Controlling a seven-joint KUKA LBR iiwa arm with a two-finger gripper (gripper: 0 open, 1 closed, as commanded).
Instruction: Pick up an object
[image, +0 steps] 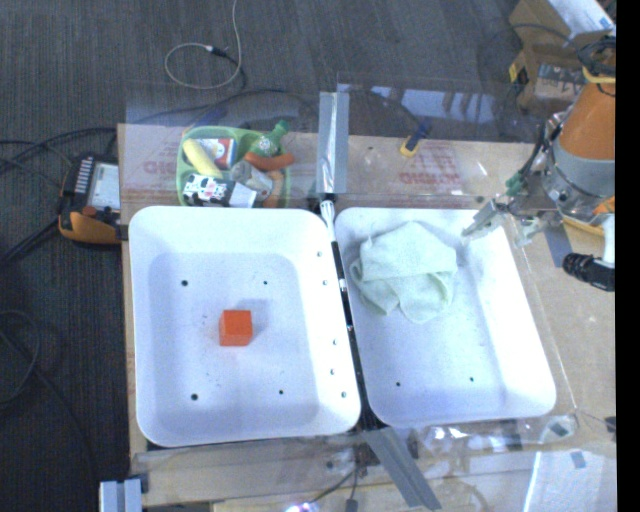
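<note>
A small orange cube (236, 327) lies on the floor of the left white bin (160, 250), near its middle. A crumpled pale green cloth (405, 268) rests in the back part of the right white bin (510, 390). My gripper (497, 228) hangs over the back right corner of the right bin, just right of the cloth and apart from it. Its fingers (476, 224) are spread open with nothing between them. The arm's orange band (590, 122) is above and to the right.
A green basket (234, 166) of small toys stands behind the left bin. A yellow and black device (84, 205) sits off the bench at the left. A yellow-handled tool (412, 144) lies behind the right bin. Cables run across the floor.
</note>
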